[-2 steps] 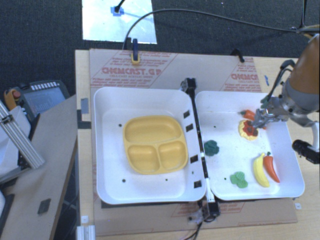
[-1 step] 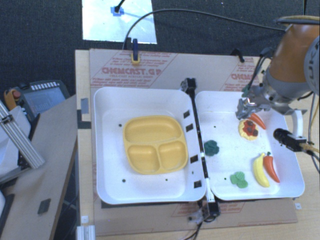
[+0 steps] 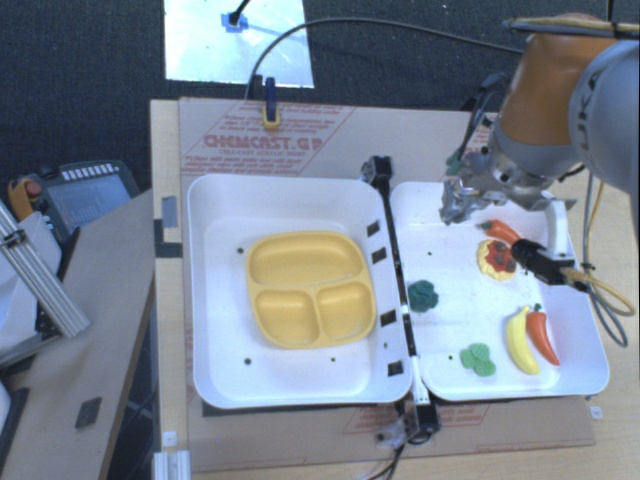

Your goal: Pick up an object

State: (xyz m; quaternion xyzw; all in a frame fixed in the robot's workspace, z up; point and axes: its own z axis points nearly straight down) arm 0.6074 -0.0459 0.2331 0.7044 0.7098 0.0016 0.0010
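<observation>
From the overhead camera I see two shallow white bins on a cardboard-topped bench [image 3: 300, 138], dark carpet beyond. The left bin [image 3: 215, 298] holds a yellow three-compartment plastic tray [image 3: 305, 288]. The gripper [image 3: 462, 206] hovers at the upper left of the right bin [image 3: 440, 368]; I cannot tell its opening. A plastic banana [image 3: 519, 340] lies lower right.

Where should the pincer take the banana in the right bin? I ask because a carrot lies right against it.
Grip the banana across its middle, coming straight down, with one finger on its open left side. It lies flat and curved, running nearly top to bottom in the view, so its narrow width suits a two-finger pinch. The carrot hugs its right side, so the other finger would probably need to wedge between them.
</observation>
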